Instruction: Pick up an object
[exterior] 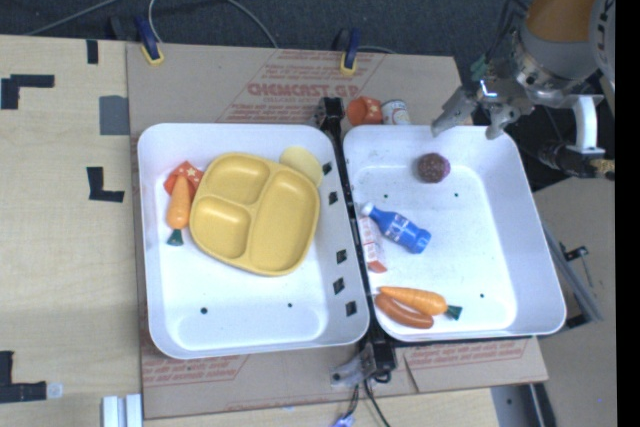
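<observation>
Tool (468,117) spread wide, empty, above right bin (535,245) far rim; arm (570,5) cut off at frame edge.

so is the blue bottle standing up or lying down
Lying down: the blue bottle rests on its side on the right bin floor, white cap end toward the divider.

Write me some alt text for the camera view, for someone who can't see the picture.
Seen from above, a grey robot arm's open gripper hovers over the far right corner of the right bin, which holds a dark ball, a blue bottle and a carrot. The left bin holds a yellow divided plate.
</observation>
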